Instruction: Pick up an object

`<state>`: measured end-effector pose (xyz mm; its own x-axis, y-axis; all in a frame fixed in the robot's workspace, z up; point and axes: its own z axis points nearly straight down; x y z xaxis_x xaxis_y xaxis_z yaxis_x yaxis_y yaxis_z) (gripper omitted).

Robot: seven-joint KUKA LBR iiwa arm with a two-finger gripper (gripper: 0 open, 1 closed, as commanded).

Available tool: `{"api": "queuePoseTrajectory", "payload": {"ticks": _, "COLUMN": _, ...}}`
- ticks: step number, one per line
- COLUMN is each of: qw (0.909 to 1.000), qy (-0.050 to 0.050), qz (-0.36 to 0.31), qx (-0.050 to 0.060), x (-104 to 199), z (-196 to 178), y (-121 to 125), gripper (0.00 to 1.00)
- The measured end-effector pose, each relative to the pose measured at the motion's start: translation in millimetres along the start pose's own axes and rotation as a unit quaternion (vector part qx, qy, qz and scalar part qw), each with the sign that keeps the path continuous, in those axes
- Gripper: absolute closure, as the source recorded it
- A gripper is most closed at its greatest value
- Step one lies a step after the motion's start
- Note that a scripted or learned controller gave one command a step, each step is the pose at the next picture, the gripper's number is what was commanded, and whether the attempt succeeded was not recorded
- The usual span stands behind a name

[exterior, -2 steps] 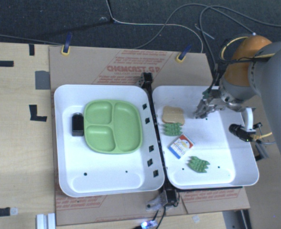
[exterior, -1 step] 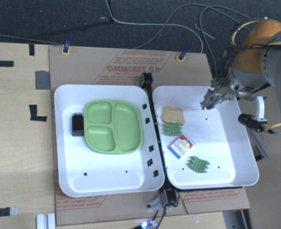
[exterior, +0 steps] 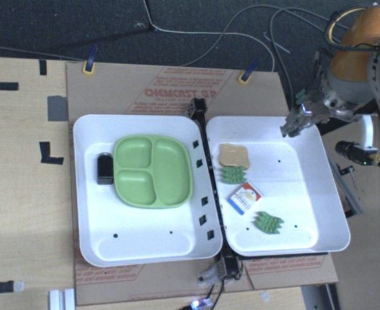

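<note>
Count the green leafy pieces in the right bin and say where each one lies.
2. One leafy piece lies just below the tan block, near the right bin's left wall. The other leafy piece lies lower, below the red-and-white packet.

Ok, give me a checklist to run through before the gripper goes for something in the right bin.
1. Gripper over the right bin: ok, at its far right corner.
2. Gripper free of load: ok, nothing seen in it.
3. Targets in the bin: ok, tan block, two green pieces, small carton.
4. Targets apart: not ok for the tan block and upper green piece, which touch; ok for the carton and lower green piece.
5. Finger opening: cannot tell.
</note>
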<state>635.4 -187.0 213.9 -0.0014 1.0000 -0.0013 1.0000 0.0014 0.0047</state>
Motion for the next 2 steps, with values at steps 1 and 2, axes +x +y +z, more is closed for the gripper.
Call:
{"api": "queuePoseTrajectory", "payload": {"ticks": 1, "qw": 1.0000, "qy": 0.002, "qz": -0.003, "qx": 0.002, "x": 61, "z": -7, "y": 4, "gripper": 1.00}}
{"api": "queuePoseTrajectory", "payload": {"ticks": 2, "qw": 1.0000, "qy": 0.001, "qz": -0.002, "qx": 0.003, "x": 115, "z": 0, "y": -8, "gripper": 1.00}}
